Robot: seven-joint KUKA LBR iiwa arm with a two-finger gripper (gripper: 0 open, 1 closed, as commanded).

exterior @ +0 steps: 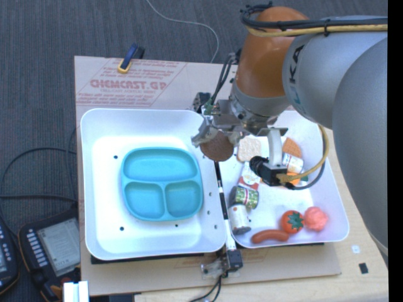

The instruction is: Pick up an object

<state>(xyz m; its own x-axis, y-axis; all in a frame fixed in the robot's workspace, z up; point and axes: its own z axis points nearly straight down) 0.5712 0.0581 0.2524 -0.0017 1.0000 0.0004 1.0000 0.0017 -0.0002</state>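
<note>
left bin (94,168): blue tray (162,183) | right bin (334,222): can (247,197), tomato (291,221), sausage (269,236) lying left-right | gripper (217,142): fingers' state unclear

Glossy plastic tray (162,182); seemingly cardboard board (129,85).

brown round disc (217,147) at the end effector (213,137), above the seam between the two bins
</note>
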